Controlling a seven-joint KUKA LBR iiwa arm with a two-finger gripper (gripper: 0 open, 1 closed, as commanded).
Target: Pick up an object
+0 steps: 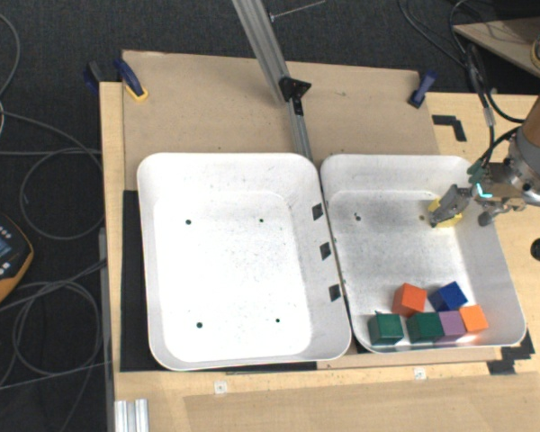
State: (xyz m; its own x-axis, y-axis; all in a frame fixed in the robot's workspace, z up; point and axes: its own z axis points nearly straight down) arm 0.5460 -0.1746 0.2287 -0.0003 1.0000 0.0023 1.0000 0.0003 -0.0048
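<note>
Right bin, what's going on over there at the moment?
The gripper is over the upper right part of the right bin, with something small and yellow at its tip; I cannot tell whether that is a held object. The blocks sit clustered in the bin's lower right corner, apart from the gripper: a red-orange block, blue block, orange block, purple block and two green blocks. The left bin sits alongside.

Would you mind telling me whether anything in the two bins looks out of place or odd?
Nothing looks spilled or damaged. The blocks are all crowded into the near corner of the right bin, some touching. A small yellow object sits at the gripper tip above the bin's far side; whether it is gripped is unclear.
</note>
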